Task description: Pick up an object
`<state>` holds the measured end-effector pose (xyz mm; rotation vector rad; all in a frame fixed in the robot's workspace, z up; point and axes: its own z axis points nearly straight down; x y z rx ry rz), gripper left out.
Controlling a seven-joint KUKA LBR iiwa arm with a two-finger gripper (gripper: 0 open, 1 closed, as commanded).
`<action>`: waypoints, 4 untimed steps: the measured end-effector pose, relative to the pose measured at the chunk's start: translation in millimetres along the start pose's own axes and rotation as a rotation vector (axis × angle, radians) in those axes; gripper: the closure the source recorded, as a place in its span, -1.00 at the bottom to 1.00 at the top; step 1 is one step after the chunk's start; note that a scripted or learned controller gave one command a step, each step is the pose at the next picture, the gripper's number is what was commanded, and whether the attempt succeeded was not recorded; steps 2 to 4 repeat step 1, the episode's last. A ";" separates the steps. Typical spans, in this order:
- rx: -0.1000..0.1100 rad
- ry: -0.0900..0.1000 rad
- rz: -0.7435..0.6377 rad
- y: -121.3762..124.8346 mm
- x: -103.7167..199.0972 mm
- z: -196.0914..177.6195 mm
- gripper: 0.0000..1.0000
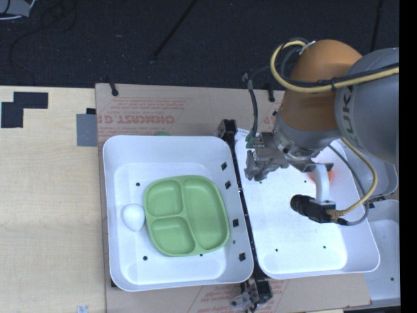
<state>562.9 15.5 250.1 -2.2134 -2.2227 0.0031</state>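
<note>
My gripper (255, 169) hangs low over the upper left corner of the right bin (306, 253), close to the divider between the two bins. I see nothing held under it. A green three-compartment plate (186, 214) lies flat in the middle of the left bin (130, 155). A small white egg-shaped ball (133, 216) rests against the plate's left edge. A small orange-red thing (330, 169) peeks out beside the wrist in the right bin, mostly hidden by the arm.
The grey and orange arm (326, 90) covers the upper part of the right bin. Both bins sit on a cardboard sheet (169, 113) on the wooden bench (45, 201). Black clips (228, 130) join the bins along the divider.
</note>
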 end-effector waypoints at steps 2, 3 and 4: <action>0.002 -0.001 0.000 -16.5 50.8 18.1 1.00; 0.002 -0.001 0.000 -16.5 50.8 18.1 1.00; 0.002 -0.001 0.000 -16.5 50.8 18.1 1.00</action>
